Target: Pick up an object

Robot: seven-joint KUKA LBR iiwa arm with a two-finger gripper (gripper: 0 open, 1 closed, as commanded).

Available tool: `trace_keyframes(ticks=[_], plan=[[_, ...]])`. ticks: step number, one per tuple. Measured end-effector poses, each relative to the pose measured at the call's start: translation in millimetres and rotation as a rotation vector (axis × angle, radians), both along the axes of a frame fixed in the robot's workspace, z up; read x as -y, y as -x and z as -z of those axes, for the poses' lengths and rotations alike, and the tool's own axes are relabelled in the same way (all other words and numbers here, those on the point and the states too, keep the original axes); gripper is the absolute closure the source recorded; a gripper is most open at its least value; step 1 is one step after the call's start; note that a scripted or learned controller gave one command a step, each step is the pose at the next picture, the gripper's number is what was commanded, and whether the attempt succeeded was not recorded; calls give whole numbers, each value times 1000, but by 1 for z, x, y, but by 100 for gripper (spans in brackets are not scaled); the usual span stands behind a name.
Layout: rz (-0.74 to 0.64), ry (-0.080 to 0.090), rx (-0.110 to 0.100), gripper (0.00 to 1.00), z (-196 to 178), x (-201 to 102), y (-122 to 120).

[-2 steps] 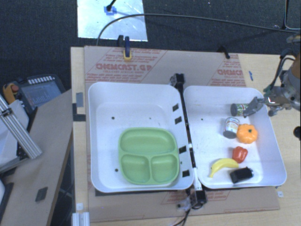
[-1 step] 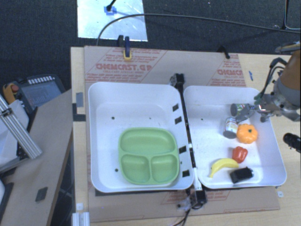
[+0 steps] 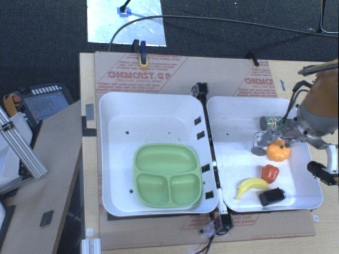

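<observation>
Left bin [image 3: 114, 157]: holds one green divided plate [image 3: 168, 174], three compartments, lying flat toward the bin's near wall. Nothing in it looks like a grasp target.

Right bin [image 3: 233, 142], landmark for the rest: all loose items sit in its right half. Gripper [image 3: 263, 140] is low over the floor of this bin, just left of the orange pumpkin [image 3: 278, 151] and apparently touching it. Whether the pincer is released or clenched I cannot tell; the metal parts blur together there. A can [image 3: 271, 123] lies on its side just behind the gripper, toward the bin's far wall. Toward the near wall: red pepper [image 3: 270, 173], then yellow banana [image 3: 251, 186], with a small black block [image 3: 272, 196] just right of the banana.

Target, by judgement: the pumpkin, since it lies closest to the gripper. It looks like a toy, so probably light and fairly stiff, with a smooth, rounded skin that may slip out of a two-point pinch. Best hold is likely across its widest part, low on the body, avoiding the stem. Risk: a nudge rolls it toward the pepper.
</observation>
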State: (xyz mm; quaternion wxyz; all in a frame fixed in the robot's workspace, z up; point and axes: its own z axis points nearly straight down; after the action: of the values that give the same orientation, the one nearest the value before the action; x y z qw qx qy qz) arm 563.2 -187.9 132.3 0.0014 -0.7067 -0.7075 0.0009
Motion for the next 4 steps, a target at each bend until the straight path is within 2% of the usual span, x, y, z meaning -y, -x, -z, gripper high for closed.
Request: trace_keyframes(ticks=[1, 2, 3, 4], plan=[[-1, 7, 26, 0, 26, 1, -7], [-4, 8, 33, 100, 15, 1, -10], [-3, 3, 11, 100, -46, -5, -7], [-5, 3, 12, 100, -102, -14, -13]])
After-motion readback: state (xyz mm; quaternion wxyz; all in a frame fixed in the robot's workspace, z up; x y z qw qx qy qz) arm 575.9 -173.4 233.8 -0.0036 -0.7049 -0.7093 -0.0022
